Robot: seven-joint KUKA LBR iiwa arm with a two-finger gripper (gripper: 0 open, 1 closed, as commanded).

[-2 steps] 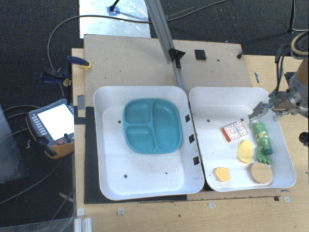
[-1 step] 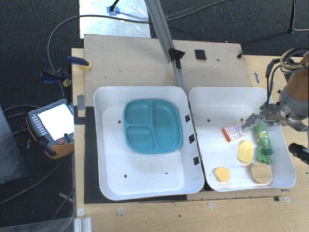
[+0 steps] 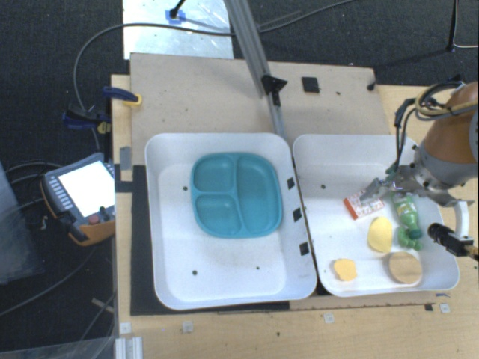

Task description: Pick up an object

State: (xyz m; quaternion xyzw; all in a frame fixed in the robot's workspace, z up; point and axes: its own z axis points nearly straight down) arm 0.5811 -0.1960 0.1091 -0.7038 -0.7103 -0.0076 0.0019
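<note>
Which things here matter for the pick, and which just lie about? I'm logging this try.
For the job:
gripper
red and white packet
green plastic bottle
yellow lemon-shaped piece
small yellow chunk
round tan disc

Lying about:
teal divided plate
handheld pendant

A dark, speckled floor (image 3: 60,21) is seen around a pale wooden bench (image 3: 224,88), with black cables (image 3: 97,40) trailed across it. A shiny sheet (image 3: 161,13) is laid beyond the bench's far edge. A handheld pendant with a lit screen (image 3: 82,193) is placed at the left, and blue clamps (image 3: 101,107) are fixed to the bench's left edge. Even, soft light is cast throughout.
</note>
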